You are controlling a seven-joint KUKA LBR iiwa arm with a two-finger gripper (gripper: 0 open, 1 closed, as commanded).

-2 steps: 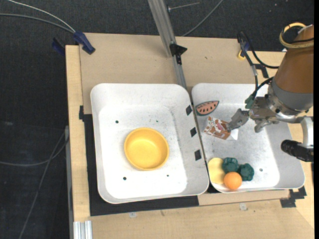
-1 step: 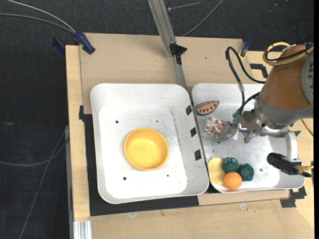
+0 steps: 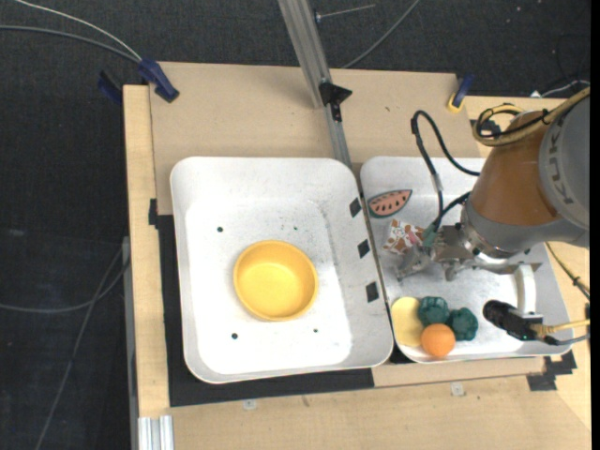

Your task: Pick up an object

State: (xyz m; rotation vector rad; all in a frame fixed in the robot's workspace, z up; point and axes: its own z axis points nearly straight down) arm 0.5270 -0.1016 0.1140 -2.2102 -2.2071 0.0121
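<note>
Gripper (image 3: 419, 259) low in right bin (image 3: 403, 172) beside patterned object (image 3: 403, 235) — finger state untellable | nothing seen held — pick apparently remained

faint letters on the arm (image 3: 562, 172) by the orange band, too cut off to read

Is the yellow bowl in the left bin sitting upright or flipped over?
Upright. The yellow bowl in the left bin shows its open hollow and round rim facing up, and nothing shows inside it.
</note>
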